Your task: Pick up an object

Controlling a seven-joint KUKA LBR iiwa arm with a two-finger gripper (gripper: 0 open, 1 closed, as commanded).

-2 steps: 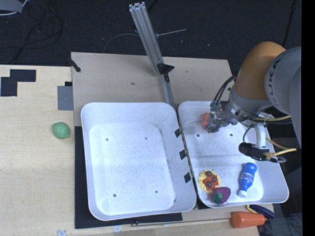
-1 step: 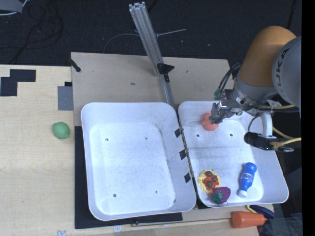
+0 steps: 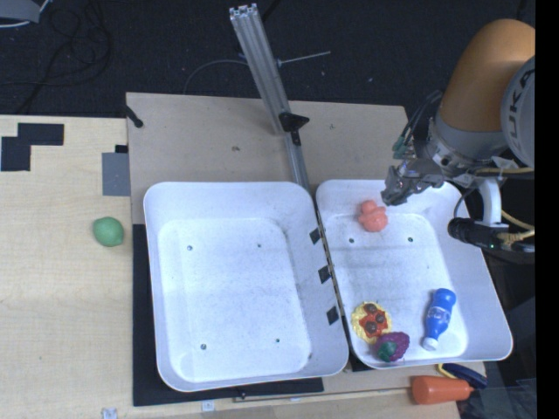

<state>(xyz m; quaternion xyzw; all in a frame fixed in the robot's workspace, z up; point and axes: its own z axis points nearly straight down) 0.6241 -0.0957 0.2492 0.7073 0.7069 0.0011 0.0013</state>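
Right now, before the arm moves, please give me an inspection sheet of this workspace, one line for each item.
Surface: two white bins side by side on the bench; left bin, right bin.
Job's things: in the right bin, pink toy near the far wall; yellow toy, purple toy and blue bottle near the front.
Clutter: green ball on the bench left of the bins; orange object in front of the right bin.
Grippers: gripper above the right bin's far edge, next to the pink toy, holding nothing visible.
Cables: black cables on the dark floor behind the bench.
Surroundings: metal rail leaning over the bench.
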